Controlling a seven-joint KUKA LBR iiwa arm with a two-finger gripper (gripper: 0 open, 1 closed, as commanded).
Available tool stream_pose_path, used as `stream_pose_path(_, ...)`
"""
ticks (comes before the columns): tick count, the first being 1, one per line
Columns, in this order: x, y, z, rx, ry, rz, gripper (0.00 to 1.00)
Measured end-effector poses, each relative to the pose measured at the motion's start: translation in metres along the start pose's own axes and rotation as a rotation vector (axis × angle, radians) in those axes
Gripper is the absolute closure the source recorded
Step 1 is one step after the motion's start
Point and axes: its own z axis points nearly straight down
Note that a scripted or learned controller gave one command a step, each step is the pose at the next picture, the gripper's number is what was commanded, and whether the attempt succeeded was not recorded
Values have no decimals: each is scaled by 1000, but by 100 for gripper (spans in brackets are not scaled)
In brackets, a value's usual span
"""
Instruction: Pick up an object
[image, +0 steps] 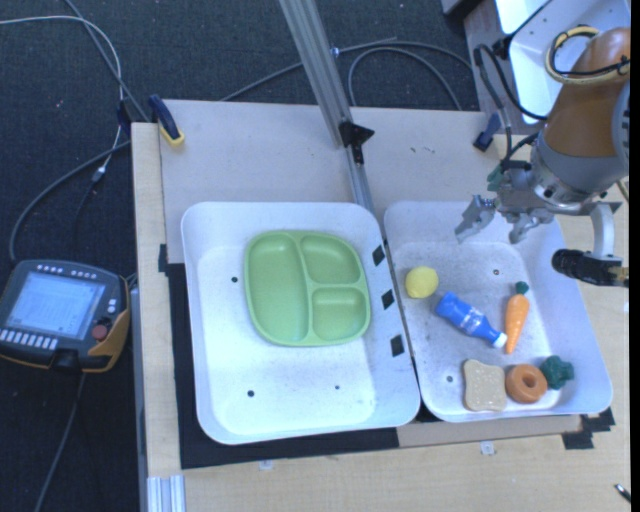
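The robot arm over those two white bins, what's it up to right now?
The gripper hangs open over the far end of the right bin, with nothing between its fingers. No pick has happened yet. In that bin lie a yellow ball, a blue tube, a toy carrot, a slice of toy bread, a doughnut and a small green piece. The left bin holds a green divided plate.
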Motion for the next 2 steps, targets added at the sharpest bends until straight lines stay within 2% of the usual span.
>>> stream_pose_path(1, 0, 9, 57, 5, 0, -1, 0)
stream_pose_path(2, 0, 8, 99, 4, 1, 0, 0)
